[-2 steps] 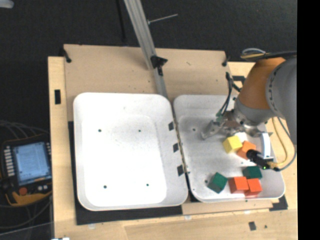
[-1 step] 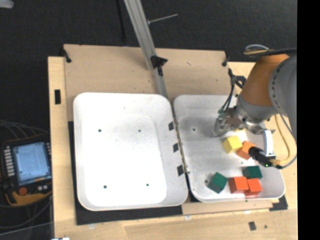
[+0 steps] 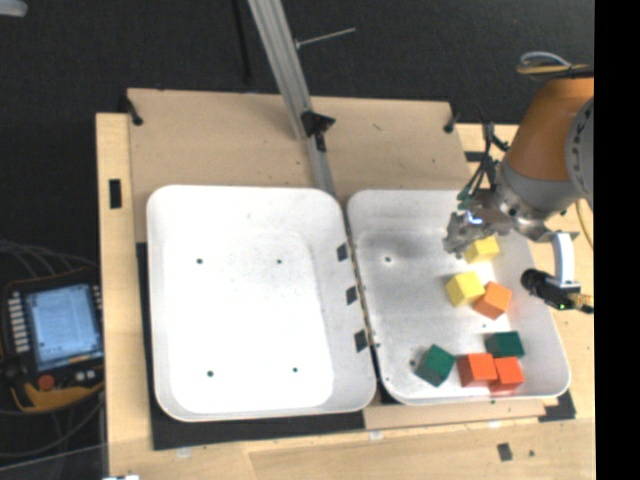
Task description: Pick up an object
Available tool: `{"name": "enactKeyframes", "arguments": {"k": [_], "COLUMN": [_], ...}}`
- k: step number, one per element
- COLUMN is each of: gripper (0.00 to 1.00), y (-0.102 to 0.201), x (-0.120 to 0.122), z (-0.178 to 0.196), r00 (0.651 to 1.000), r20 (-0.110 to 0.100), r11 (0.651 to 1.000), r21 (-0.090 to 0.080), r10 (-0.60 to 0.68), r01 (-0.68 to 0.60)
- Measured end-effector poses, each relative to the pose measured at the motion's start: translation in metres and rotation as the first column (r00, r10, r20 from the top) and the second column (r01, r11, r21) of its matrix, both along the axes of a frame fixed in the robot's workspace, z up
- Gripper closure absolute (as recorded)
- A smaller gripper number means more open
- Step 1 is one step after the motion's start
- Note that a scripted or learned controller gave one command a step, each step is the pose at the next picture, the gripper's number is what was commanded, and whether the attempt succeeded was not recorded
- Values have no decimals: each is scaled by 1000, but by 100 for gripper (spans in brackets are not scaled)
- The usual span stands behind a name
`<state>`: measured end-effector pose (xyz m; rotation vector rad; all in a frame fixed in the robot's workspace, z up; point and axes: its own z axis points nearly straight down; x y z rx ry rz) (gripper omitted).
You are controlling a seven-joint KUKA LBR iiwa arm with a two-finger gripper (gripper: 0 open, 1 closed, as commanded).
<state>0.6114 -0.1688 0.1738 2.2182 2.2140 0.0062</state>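
Both white bins (image 3: 250, 203) look like smooth, matt plastic with faint grey scuffs, resting on a pale, matt wooden table (image 3: 230, 133), while the coloured blocks (image 3: 480, 368) near the right bin's lower right corner look matt and smooth-faced.

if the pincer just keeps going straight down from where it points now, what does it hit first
Most likely the yellow block right under the pincer in the right bin. It overlaps that block's upper-left edge in the view; height above it is unclear, so it might graze the bin floor beside it instead.
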Motion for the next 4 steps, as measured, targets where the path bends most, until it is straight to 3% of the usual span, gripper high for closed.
{"name": "enactKeyframes", "arguments": {"k": [1, 3, 4], "gripper": [100, 100, 100], "y": [-2, 96, 143], "x": [2, 6, -12], "z": [54, 60, 62], "r00": [1000, 1000, 1000], "r20": [-1, -8, -8], "r11": [1000, 1000, 1000], "r21": [0, 4, 4], "r10": [4, 8, 8], "r01": [-4, -8, -8]}}
